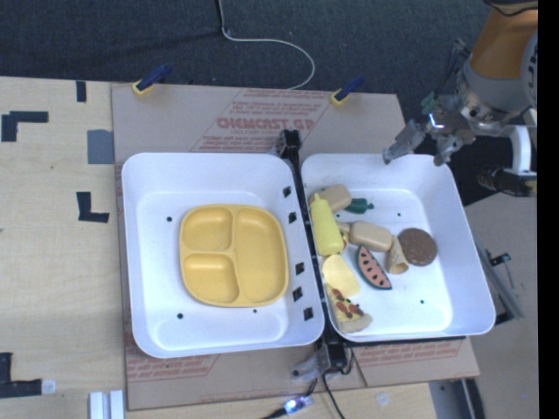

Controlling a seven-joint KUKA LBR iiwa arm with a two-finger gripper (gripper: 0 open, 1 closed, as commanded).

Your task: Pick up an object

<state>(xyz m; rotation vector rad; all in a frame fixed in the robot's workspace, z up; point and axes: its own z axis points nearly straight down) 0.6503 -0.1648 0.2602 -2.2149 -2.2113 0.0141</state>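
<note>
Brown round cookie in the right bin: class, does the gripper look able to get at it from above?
Probably yes. The cookie lies uncovered, touching just a tan piece at its left, and the gripper hangs above the bin's far rim.

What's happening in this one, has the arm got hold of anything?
No. The gripper hangs open over the far rim of the right bin, with nothing between its fingers. The toy food lies in that bin: a corn cob, watermelon slice, brown cookie and others. The left bin holds a yellow divided plate.
</note>
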